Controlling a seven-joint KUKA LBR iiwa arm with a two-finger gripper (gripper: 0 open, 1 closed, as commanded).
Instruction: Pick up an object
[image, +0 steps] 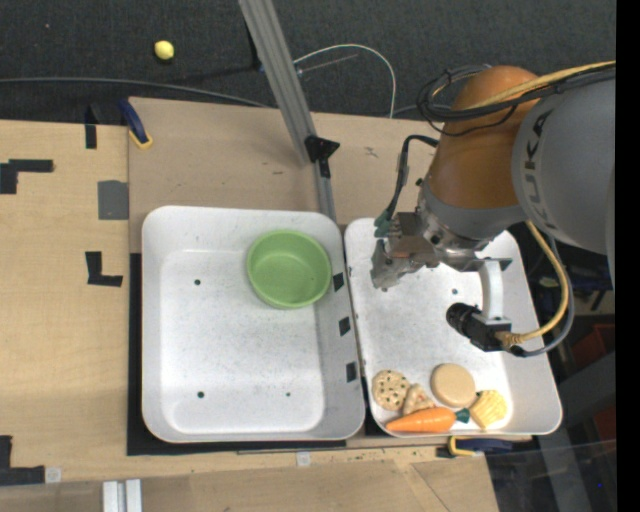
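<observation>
Carrot (422, 421) lay at the right bin's (420, 330) near edge beside a cookie (389, 386). Over that bin's far end, the end effector (388, 272) hung; its opening was unclear. A good grasp would need a straight descent across the carrot.

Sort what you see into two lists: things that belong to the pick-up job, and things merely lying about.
Belongs to the job:
end effector
green bowl
carrot
cookie
tan round piece
yellow piece
left bin
right bin

Lying about:
yellow ball
blue clamp
grey pole
black tape marks
</observation>
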